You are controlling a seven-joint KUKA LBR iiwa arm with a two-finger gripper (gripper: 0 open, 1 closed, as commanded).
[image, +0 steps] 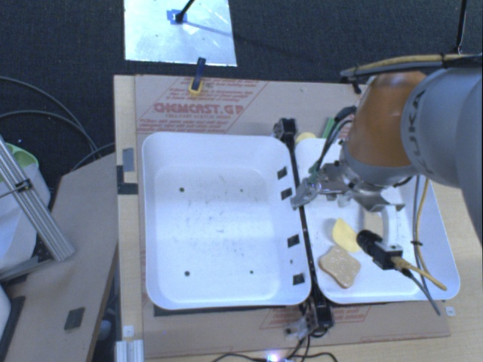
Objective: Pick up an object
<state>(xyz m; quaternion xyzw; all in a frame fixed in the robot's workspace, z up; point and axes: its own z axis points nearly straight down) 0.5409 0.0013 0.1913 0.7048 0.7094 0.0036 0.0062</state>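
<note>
Hanging over the left edge of the right bin (444,268), close to the left bin (219,210), the gripper (306,193) sits at an angle from which I cannot tell whether it is wide or narrow. A yellow wedge (346,234) lies nearer the bin's front edge, with a tan slice (339,267) just beside it. A pale lump (305,137) sits at the far left corner.

The left bin (219,225) offered a bare white floor from rim to rim, open to a descent anywhere. Over the right bin (447,266) the arm (407,119) covered the far half and the middle, so open floor showed only along the right and near edges. A yellow piece (346,236) and a tan piece (339,266) crowded the near-left corner, touching each other, just beside the shared rim.
</note>
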